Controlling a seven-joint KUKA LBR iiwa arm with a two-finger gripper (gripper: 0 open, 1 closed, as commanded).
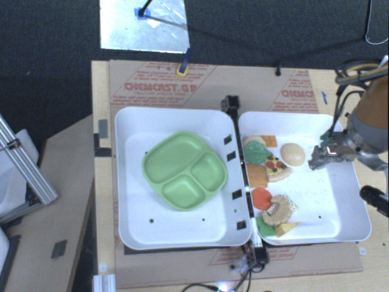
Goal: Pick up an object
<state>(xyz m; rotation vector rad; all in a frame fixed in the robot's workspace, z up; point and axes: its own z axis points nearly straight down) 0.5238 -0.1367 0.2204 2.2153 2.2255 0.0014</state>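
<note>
Gripper low over the right bin, nothing between its fingers that I can see.

From my seat the arm comes in at three o'clock, and its tip sits just inside that bin's right half; the tip is small and dark here, so I cannot tell how wide the fingers stand. The food toys are bunched along the bin's left side, at nine o'clock from the gripper: a tan egg-like ball nearest it, then a pizza slice, a green leafy piece, a red tomato and a yellow wedge lower down. The left bin holds a green divided plate.
</note>
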